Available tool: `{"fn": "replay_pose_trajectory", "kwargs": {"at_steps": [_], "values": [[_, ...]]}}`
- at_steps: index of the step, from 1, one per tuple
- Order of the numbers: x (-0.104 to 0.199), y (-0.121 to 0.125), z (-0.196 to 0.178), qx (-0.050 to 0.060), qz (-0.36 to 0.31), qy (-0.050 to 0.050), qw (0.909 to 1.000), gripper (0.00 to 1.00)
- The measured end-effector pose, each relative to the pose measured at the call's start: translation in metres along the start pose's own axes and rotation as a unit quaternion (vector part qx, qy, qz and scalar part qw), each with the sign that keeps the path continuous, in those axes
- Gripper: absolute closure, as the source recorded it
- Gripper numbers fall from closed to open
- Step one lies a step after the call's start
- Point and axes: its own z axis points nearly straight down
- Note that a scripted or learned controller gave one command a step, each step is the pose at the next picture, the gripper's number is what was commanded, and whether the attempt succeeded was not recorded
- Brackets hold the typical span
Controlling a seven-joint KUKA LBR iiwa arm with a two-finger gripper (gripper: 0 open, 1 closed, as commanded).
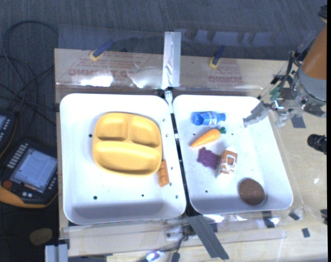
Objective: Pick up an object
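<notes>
The right bin [278,162] holds a blue bottle [208,117] lying on its side, an orange carrot [205,137], a purple lump [208,158], a small orange-and-white carton [227,162] and a brown ball [251,191]. My gripper [275,117] hangs over the bin's upper right rim, to the right of the bottle. Its two grey fingers are spread apart, open, with nothing between them. One fingertip [253,116] reaches in over the bin.
The left bin [72,146] bears a yellow divided tray [127,142] and a small orange piece [163,173] by its right wall. A metal post [171,59] stands behind the bins. A teach pendant [23,171] and cables lie off the bench at the left.
</notes>
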Motion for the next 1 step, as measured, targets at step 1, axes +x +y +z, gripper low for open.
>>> {"fn": "replay_pose_trajectory", "kwargs": {"at_steps": [1], "values": [[0.0100,0.0102,0.1045,0.001,-0.012,0.000,0.9999,0.00]]}}
